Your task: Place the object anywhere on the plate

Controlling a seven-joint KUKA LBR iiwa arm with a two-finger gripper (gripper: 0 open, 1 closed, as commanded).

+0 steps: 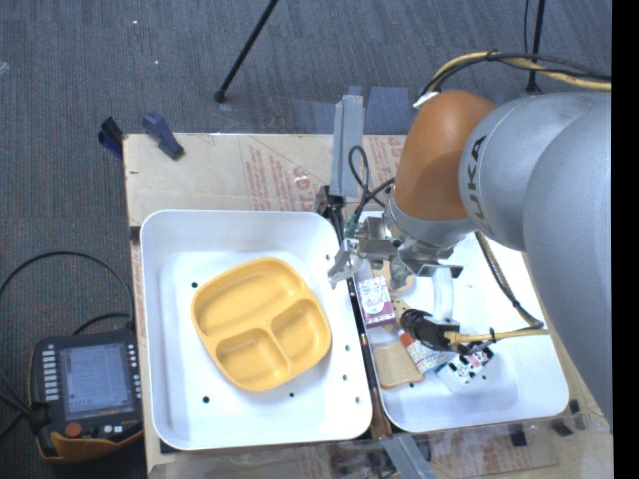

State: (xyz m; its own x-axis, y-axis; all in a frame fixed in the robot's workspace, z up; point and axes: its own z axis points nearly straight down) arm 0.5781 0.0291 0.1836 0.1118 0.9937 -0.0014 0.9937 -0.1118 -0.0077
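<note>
One small purple-and-white carton (375, 301) stands at the right bin's (539, 387) left edge, directly under the gripper (384, 267); whether the jaws grip it I cannot tell. The yellow plate (262, 322) lies in the left bin (160, 257), well apart. A loose grasp could drop the carton on the rim between bins.

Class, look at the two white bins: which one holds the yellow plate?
The left bin holds the yellow plate. The right bin, under the arm, holds a clutter of small objects instead.
</note>
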